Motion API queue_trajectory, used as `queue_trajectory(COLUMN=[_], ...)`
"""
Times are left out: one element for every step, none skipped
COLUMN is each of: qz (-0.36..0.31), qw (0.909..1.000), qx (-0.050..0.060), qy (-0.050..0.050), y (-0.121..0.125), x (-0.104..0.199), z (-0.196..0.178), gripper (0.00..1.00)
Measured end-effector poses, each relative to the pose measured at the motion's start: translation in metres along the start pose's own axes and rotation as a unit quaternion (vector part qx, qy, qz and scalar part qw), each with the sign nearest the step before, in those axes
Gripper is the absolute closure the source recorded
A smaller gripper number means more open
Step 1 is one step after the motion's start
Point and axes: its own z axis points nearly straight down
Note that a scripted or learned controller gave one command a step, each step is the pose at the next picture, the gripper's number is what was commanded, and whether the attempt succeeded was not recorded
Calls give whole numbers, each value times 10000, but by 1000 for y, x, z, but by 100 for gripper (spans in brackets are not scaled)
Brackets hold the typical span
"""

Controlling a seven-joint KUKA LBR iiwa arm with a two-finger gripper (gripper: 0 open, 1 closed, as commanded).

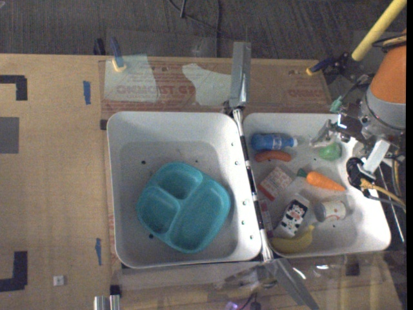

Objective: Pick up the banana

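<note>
Banana (293, 242) in right bin (381, 237); teal tray (184, 206) in left bin (122, 173).

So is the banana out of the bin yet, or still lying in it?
Still in. The banana lies on the floor of the right bin at its near edge, partly under the milk carton, with the gripper up at the far side.

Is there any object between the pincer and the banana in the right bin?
Yes. The pincer is at the bin's far right side, and the banana lies at the near edge. The carrot, white cup and cow-print carton lie between; the carton touches the banana.
</note>
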Motion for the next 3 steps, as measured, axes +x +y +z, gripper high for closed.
queue_trajectory(qz=[-170, -649, -1697], qw=[9999, 9979, 9855], qx=[13, -51, -4], qy=[3, 8, 2], y=[-35, -90, -90], x=[-32, -6, -11], z=[129, 139, -9], gripper=[0, 0, 0])
